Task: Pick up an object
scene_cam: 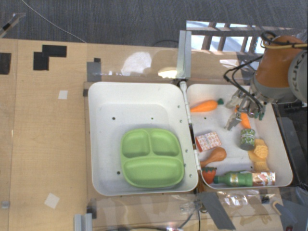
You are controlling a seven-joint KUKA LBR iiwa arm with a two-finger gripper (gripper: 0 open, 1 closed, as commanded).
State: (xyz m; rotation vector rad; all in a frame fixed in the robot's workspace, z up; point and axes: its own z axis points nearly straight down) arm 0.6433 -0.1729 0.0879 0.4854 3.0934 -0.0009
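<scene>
My gripper [243, 116] hangs over the back right part of the right bin [284, 172], open, with its fingers spread. A small orange piece [246, 121] lies right beneath it, between the fingers, and I cannot tell if they touch it. A carrot [204, 106] lies to the gripper's left. Just in front of the gripper stands a green can [247, 138]. Yellow pieces [260, 152] sit beside the can.
The right bin also holds a red-and-white packet [208, 141], a brown drumstick [214, 155], a green bottle [243, 178] along the front wall and a red-orange item [208, 175]. In the left bin [101, 129] lies a green divided plate [151, 157]. Black cables [236, 73] hang off the arm.
</scene>
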